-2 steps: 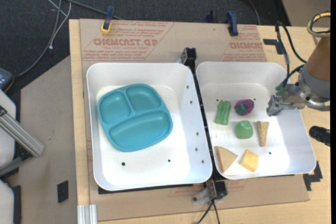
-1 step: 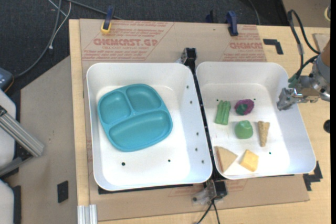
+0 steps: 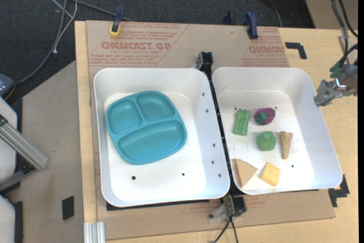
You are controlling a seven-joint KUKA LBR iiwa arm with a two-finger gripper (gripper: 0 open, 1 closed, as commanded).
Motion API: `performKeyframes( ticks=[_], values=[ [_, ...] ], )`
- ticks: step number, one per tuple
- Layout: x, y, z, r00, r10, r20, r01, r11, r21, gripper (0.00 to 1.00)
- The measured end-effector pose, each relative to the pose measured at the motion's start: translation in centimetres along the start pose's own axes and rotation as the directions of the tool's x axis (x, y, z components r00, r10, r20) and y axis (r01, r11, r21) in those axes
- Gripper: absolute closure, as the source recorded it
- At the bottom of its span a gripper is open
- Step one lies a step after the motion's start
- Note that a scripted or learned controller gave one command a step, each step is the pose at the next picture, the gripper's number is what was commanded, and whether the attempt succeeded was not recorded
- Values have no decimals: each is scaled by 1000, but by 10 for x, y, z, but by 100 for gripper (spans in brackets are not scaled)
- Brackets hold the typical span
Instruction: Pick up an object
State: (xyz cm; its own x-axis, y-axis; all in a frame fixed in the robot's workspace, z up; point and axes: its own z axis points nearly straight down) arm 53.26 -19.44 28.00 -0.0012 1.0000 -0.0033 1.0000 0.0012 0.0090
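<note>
**Desk:** Where is the tool right now?

**Me:** The grey metal gripper (image 3: 331,90) sits at the far right of my view. It is just outside the upper right rim of the right-hand shallow white plastic bin (image 3: 257,70). From this angle it's small and blurred, and I can't tell whether it is open or closed. I see nothing held in it.

**Desk:** And the things to pick?

**Me:** All six lie in that bin, left of the gripper and lower in the frame, and none of them touches it. The nearest is the tan cone-shaped piece (image 3: 285,144), below and to the gripper's left. Left of the gripper, further in, comes the round purple toy (image 3: 264,116), and beyond it the green ribbed stick (image 3: 241,122). The round green toy (image 3: 265,141) is just beside the cone, on the side away from the gripper. Farthest down from the gripper are the yellow block (image 3: 271,174) and the tan wedge (image 3: 244,172), side by side.

**Desk:** Anything else?

**Me:** A teal divided plastic plate (image 3: 147,126) lies in the left-hand white bin (image 3: 102,122), well apart from the gripper.
</note>
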Motion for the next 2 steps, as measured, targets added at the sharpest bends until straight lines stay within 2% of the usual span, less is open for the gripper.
performKeyframes(
  ticks=[1, 2],
  values=[
    [55, -3, 16, 1000, -4, -7, 4, 1000, 11, 100],
    [114, 2, 26, 1000, -5, -7, 5, 1000, 11, 100]
  ],
)
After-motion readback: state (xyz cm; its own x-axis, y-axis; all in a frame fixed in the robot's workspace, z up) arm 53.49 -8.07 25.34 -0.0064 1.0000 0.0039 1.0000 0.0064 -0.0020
